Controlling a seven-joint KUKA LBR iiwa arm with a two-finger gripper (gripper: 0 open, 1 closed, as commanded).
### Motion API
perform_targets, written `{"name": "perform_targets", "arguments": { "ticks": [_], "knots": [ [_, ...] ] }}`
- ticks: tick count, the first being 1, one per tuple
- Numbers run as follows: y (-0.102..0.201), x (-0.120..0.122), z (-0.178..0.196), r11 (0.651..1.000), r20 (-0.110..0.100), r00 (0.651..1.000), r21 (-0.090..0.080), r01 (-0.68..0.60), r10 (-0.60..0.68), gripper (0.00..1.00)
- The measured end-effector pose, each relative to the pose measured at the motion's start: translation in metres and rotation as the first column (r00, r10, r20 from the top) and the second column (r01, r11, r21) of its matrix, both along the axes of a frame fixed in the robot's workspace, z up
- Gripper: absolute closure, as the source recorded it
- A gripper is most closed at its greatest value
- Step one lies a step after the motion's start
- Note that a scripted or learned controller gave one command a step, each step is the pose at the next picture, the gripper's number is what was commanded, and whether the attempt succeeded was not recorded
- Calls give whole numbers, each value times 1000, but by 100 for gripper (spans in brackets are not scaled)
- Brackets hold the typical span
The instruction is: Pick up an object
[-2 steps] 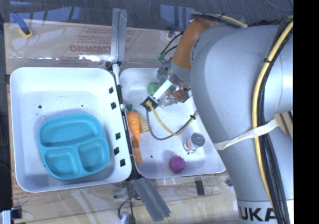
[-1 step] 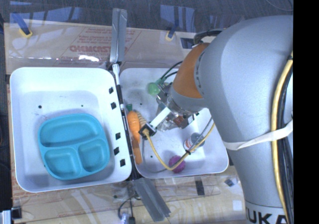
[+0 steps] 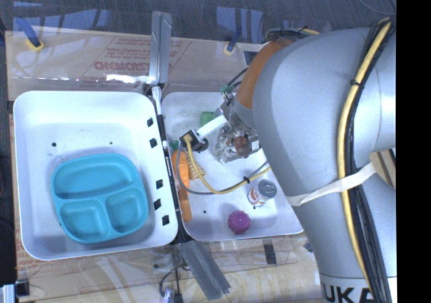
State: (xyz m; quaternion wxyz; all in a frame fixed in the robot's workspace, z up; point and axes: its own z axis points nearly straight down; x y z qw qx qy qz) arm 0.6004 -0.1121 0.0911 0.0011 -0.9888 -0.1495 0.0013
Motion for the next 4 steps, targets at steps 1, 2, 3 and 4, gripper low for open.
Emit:
{"name": "perform_targets", "arguments": {
  "ticks": [1,2,3,4],
  "knots": [
    [-5,38,97,999,1,999,1,32,-32,0],
    [15,3,-1,996,-4,996,2,92,-92,0],
    [25,32,101,1000,1,1000,0,14,-14,0],
    [9,8,5,1000,-5,1000,2,-9,9,0]
  ]
}}
